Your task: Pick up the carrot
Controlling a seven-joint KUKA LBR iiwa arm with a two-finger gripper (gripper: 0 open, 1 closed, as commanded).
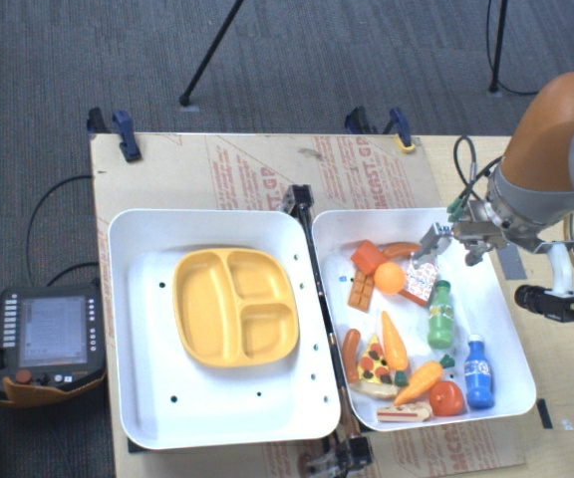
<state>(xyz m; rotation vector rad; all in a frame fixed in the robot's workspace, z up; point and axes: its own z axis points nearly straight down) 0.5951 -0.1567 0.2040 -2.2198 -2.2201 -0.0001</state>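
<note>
Carrot (394, 340) lies in the right bin (509, 319), near its centre, long axis running roughly 11 to 5 o'clock, fat end toward 5. A second orange, tapered piece (419, 381) sits just below it at 5 o'clock, angled the other way; it may be another carrot, and which one the task means cannot be told.

Handling, as a judgement: looks like a moulded plastic toy — light, stiff, smooth-skinned, likely slippery under hard jaws. The taper means a pinch near the tip would squirt it out; better to take it across the thick middle, jaws set square to the long axis.

Gripper (453, 235) hangs over the top edge of the right bin at about 1 o'clock from the carrot, well apart from it. Whether the jaws are open or closed cannot be told from this view.

Crowding is the trouble. Pizza slice (375, 366) touches the carrot's lower left flank; a sausage (352, 349) lies just beyond at 9 o'clock. Green bottle (440, 316) stands near at 2 o'clock, blue bottle (477, 371) and tomato (446, 397) toward 4 to 5 o'clock. An orange ball (390, 278) and a chocolate bar (362, 290) lie at 12 and 11 o'clock.

Left bin (138, 386) holds a yellow divided plate (235, 305) — well clear of the work.
</note>
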